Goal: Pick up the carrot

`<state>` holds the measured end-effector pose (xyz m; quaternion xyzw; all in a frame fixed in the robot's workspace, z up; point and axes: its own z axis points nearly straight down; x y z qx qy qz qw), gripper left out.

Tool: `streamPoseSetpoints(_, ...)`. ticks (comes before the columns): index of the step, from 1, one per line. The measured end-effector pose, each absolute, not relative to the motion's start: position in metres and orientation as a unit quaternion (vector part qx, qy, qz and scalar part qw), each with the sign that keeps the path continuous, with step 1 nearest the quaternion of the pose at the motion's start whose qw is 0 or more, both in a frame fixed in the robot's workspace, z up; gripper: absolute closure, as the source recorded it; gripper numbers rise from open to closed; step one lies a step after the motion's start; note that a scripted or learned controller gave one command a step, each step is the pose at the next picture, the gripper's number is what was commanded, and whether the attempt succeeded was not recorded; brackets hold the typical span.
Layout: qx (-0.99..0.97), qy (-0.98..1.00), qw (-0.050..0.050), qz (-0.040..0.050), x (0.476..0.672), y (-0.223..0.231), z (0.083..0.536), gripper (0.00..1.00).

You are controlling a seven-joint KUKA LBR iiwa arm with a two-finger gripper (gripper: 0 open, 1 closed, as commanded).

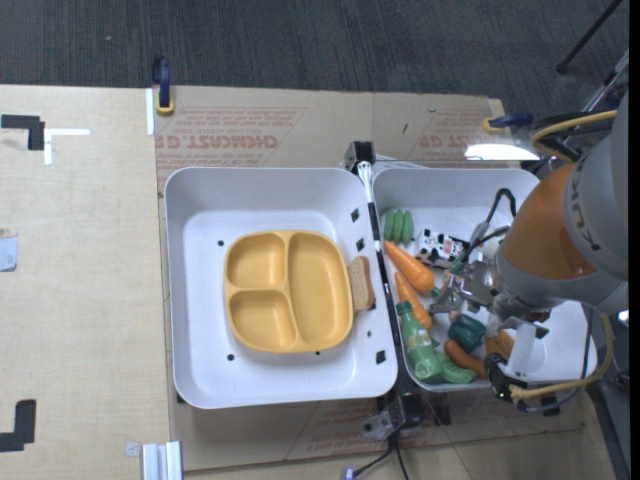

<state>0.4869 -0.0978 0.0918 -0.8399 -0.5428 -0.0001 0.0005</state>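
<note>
An orange carrot (410,265) lies in the right bin (455,190), near its left wall, pointing up-left. A second, thinner carrot-like piece (414,302) lies just below it. My gripper (460,296) hangs low over the middle of the right bin, just right of both orange pieces and above a teal item (466,330). The arm's orange band (540,233) and grey body cover the bin's right part. I see nothing clearly held.
Green pods (398,226), a black-and-white toy (440,245), a green bottle-like item (418,346) and another orange piece (462,354) crowd the right bin. The left bin (190,298) holds a yellow divided plate (290,290) and a bread slice (361,283).
</note>
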Motion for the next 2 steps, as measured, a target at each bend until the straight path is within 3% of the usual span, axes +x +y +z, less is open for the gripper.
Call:
streamPoseSetpoints(1,-0.863,-0.506,0.001,-0.0002,0.4821,-0.0969,0.0914,0.00)
streamPoseSetpoints(2,-0.948,-0.319,0.001,0.0007,0.4782,-0.0957,0.0909,0.00)
